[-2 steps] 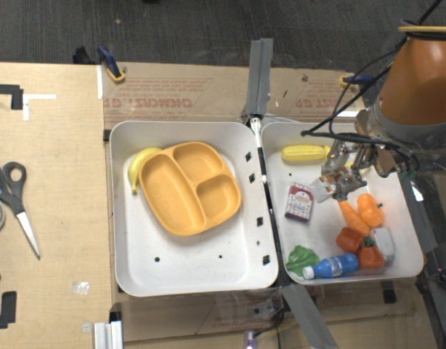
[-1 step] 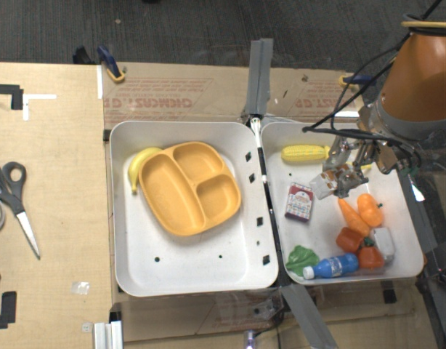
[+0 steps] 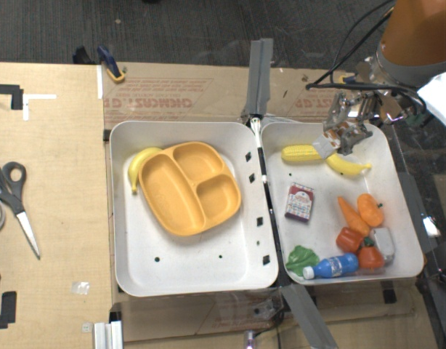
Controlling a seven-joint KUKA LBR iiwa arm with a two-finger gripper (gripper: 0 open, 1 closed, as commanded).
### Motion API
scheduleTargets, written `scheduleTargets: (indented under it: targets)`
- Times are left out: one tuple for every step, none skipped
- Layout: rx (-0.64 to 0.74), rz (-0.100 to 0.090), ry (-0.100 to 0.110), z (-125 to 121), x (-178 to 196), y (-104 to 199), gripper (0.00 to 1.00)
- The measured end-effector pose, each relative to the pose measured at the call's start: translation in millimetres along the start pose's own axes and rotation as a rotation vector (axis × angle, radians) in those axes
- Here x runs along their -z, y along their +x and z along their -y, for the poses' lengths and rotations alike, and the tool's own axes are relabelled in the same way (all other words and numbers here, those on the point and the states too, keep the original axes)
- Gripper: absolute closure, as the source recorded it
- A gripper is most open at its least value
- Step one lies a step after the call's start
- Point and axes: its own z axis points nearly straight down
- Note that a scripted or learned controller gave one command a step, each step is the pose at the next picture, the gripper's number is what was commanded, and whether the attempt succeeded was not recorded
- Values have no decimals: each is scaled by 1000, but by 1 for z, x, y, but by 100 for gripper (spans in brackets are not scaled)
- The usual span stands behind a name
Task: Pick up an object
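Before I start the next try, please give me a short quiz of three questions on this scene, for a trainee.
1. True or false: the yellow plate lies in the left bin.
2. Which thing lies nearest the gripper? A) the blue bottle B) the banana in the right bin C) the scissors
3. Fill in: the small red box lies just below the ____ in the picture.

Key: 1 true; 2 B; 3 corn.
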Motion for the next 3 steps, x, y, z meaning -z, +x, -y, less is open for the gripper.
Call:
scheduleTargets:
  targets:
    - [0,0,0,0,0,0,0]
    - [-121,-3,-1,-41,-148,58,0]
    - [-121,-1,1,-36,-153,49,0]
